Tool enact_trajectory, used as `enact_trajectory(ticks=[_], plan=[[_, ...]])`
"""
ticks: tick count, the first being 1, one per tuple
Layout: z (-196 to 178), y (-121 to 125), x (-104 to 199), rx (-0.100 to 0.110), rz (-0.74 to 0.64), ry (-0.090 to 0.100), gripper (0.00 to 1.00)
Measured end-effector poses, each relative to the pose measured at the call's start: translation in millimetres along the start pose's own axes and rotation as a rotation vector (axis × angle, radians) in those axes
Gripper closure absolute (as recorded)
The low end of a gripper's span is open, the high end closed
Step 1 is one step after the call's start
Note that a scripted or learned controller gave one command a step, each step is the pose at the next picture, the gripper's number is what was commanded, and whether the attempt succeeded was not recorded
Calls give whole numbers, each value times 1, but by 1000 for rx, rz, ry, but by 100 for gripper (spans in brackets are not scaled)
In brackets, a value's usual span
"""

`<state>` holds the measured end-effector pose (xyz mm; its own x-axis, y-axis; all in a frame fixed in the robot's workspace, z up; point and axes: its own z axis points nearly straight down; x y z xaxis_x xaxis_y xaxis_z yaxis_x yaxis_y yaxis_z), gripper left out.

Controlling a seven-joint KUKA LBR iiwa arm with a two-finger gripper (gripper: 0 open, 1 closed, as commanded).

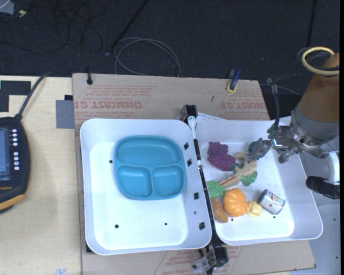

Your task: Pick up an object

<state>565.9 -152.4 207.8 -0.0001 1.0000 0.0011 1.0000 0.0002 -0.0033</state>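
Gripper (pixel 262 148) low over right bin (pixel 301 222), near its far right edge; open or closed, cannot tell. Grapes (pixel 220 156), pumpkin (pixel 235 201) and can (pixel 271 201) lying in same bin. Blue tray (pixel 149 167) in left bin (pixel 103 222).

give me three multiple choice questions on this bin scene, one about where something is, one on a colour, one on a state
1. Which bin holds the divided plate?
A. left bin
B. right bin
C. neither

2. What colour is the grape bunch?
A. yellow
B. purple
C. white

3. How does the small can lie?
A. tipped on its side
B. stacked on the plate
C. held up by the gripper

Answers:
1. A: the blue plate sits in the left bin, apart from the toys.
2. B: the grape bunch in the right bin is purple.
3. A: the can lies tilted on the bin floor beside the orange pumpkin, well away from the gripper.
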Motion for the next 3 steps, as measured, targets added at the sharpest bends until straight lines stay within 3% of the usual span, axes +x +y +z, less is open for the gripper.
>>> enact_trajectory(ticks=[1,2,3], plan=[[113,66,-20,3,1,1,0],[101,68,-22,-1,0,-1,100],[16,79,41,-5,-4,0,100]])
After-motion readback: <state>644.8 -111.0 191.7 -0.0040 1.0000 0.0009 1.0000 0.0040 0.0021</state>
